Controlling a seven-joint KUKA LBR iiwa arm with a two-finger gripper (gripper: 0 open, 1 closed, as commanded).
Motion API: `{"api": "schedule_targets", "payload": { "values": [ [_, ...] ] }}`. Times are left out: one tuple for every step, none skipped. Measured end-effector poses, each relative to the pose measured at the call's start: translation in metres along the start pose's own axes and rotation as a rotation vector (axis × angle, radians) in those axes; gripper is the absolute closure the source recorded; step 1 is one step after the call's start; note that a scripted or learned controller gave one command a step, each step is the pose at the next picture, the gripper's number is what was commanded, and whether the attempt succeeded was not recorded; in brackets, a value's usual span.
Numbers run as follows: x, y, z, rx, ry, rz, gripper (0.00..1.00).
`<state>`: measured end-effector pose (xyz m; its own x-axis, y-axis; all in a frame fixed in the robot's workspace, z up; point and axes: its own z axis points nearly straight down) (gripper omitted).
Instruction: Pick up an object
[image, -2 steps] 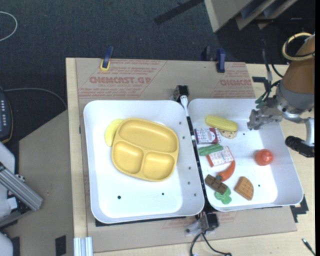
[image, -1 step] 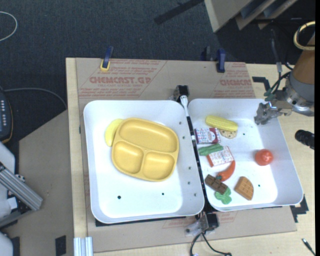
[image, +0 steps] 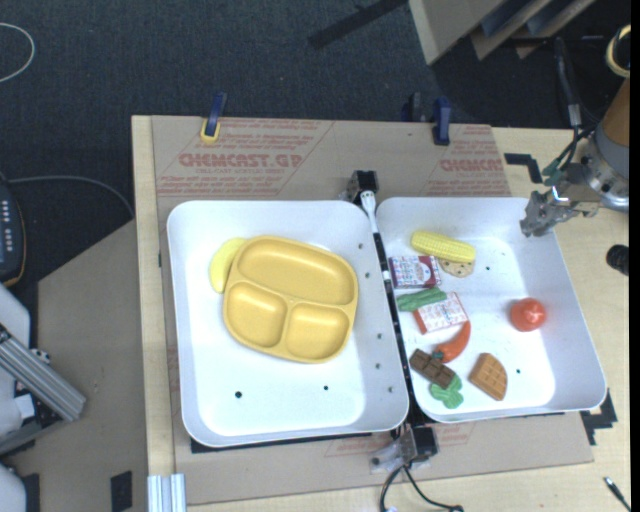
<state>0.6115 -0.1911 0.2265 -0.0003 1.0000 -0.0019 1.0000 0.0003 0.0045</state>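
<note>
My gripper (image: 540, 215) hangs over the far right corner of the right bin (image: 560, 290), just at its rim. The fingers are small, dark and blurred against the white wall, so I cannot tell how they stand, and I can make out nothing between them. Behind them my wrist runs off to the right and is cut by the edge of the view, so little of my arm shows.

Everything I might pick lies in that right bin, apart from my gripper. Nearest is a yellow corn cob (image: 443, 245) at the far left of the bin, with a small brown cookie (image: 459, 267) just beside it. Below those sit a red and white packet (image: 413, 271), a green pod (image: 420, 298) and a second red and white packet (image: 440, 313); their print is too small to read. A red tomato (image: 528, 314) sits alone toward the right side. Along the near edge lie a red pepper (image: 455, 342), a brown chocolate bar (image: 431, 366) touching a green piece (image: 447, 396) whose shape is hard to make out, and a waffle (image: 489, 375).

The left bin (image: 200, 330) holds a yellow divided tray (image: 290, 298). It covers most of a yellow thing (image: 222, 264), perhaps a banana, that pokes out at its left.
</note>
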Motion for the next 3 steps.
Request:
{"api": "schedule_targets", "payload": {
  "values": [
    [0.034,-0.030,-0.002,0.008,0.004,-0.001,1.00],
    [0.085,-0.065,-0.002,0.009,0.005,-0.003,1.00],
    [0.125,-0.081,0.004,0.008,0.003,-0.002,1.00]
  ]
}}
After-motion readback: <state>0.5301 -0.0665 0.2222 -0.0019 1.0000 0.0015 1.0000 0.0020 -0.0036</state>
